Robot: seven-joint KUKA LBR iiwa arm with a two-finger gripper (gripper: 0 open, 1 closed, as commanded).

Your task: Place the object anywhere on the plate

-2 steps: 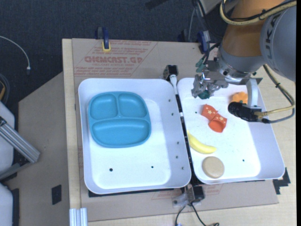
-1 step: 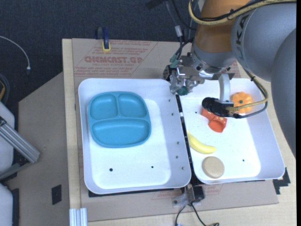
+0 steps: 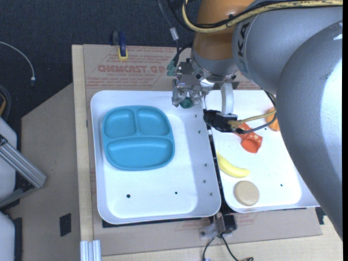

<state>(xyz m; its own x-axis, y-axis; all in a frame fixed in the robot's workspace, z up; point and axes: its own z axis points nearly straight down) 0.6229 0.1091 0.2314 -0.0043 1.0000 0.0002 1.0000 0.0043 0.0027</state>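
Closest to me, the arm (image 3: 293, 64) looms over the right bin (image 3: 283, 192); the gripper (image 3: 184, 99) hovers beside the plate (image 3: 138, 137), pinching something small and green (image 3: 187, 103), I judge to release there.

"CHEMCAST GP" on brown board (image 3: 136, 67)

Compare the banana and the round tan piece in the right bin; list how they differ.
The banana is yellow, while the round tan piece is beige. The banana is long and curved with tapered ends, while the tan piece is a compact disc. The banana lies nearer the bin's middle; the tan piece sits closer to the front rim. Both rest on the right bin's white floor, apart from the gripper.
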